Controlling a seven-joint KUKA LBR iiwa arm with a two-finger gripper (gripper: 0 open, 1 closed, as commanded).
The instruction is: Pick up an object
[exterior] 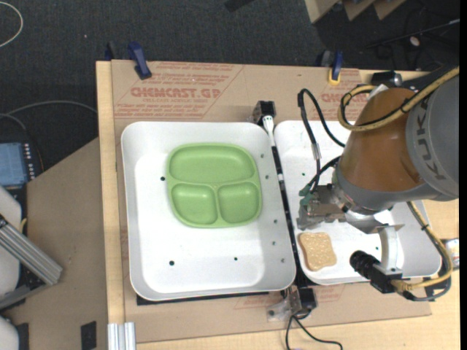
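A green divided plate (214, 184) with three compartments lies in the left white bin (146, 254). A tan slice of toast (318, 251) lies flat at the near left corner of the right bin (290, 141). My gripper (318, 208) hangs over the right bin just beyond the toast, under the orange band of the arm (379, 148). The arm's bulk hides most of the right bin's floor.
A black cable (310, 133) loops across the right bin's far side. A black and white fitting (377, 265) on the arm sits near the bin's front right. Blue and yellow clamps (139, 59) hold the brown board at the back edge.
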